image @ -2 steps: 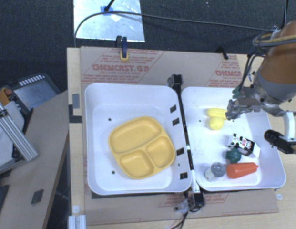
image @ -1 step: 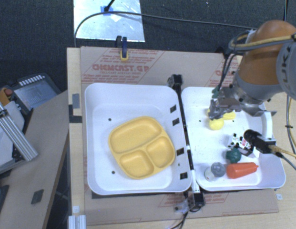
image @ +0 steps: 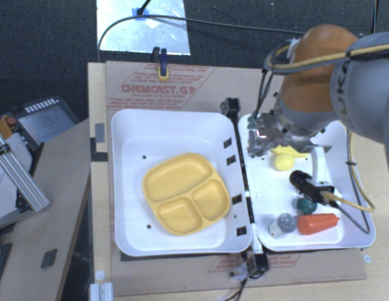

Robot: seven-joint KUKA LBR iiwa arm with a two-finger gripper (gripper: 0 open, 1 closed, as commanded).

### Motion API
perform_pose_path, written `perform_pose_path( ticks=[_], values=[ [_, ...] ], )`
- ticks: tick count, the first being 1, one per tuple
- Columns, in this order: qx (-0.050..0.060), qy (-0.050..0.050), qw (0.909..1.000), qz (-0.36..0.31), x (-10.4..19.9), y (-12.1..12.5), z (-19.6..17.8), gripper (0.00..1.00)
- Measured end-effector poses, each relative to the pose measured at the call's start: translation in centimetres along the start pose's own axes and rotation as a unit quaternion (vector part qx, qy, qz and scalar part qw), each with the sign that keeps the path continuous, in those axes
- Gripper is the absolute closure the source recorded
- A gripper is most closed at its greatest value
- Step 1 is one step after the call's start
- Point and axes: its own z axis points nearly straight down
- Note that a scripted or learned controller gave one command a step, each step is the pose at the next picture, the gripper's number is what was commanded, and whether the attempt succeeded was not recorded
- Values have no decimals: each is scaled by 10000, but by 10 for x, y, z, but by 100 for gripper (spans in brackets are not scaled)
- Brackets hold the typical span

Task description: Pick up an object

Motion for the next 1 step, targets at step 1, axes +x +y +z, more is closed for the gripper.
perform_pose_path(
  ticks=[1],
  values=[
    [14, 3, 10000, 0, 53, -6, 17, 100]
  ],
)
